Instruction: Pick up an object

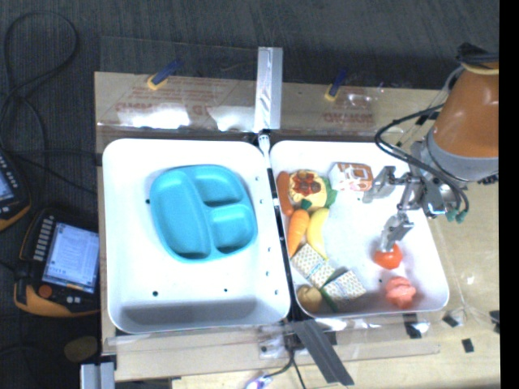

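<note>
Gripper (395,235): fingers pointing down over small red-orange round toy (388,257), honestly can't tell if spread
Left bin (122,241): blue plastic divided tray (203,210)

even overhead light, slightly soft

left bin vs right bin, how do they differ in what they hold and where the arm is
The left bin holds one blue divided tray; the right bin holds many small toy foods, among them a carrot, a banana and a red tomato. The gripper hangs over the right bin just above the tomato, not over the left bin. Both are shallow, white and side by side.
</note>
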`<state>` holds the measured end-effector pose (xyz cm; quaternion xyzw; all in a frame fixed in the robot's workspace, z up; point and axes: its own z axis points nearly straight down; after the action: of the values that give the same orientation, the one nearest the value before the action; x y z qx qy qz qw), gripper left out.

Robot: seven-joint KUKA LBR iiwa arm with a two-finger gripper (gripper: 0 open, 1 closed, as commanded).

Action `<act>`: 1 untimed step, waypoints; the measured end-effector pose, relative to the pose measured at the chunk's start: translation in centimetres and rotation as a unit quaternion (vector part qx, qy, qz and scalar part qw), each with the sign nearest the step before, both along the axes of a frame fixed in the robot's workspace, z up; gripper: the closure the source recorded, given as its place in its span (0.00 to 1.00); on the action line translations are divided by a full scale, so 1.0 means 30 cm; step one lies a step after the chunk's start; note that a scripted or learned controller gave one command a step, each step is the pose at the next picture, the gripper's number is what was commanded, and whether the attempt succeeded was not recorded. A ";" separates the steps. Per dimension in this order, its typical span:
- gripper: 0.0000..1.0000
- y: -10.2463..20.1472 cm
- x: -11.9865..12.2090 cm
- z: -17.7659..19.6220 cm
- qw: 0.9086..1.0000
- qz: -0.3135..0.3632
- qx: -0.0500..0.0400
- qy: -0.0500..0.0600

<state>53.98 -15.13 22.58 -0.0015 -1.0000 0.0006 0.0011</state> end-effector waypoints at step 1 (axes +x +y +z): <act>0.00 -0.076 0.026 -0.385 0.993 -0.120 0.000 0.001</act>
<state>54.75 -17.40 11.02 -0.1214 -0.9926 0.0005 0.0018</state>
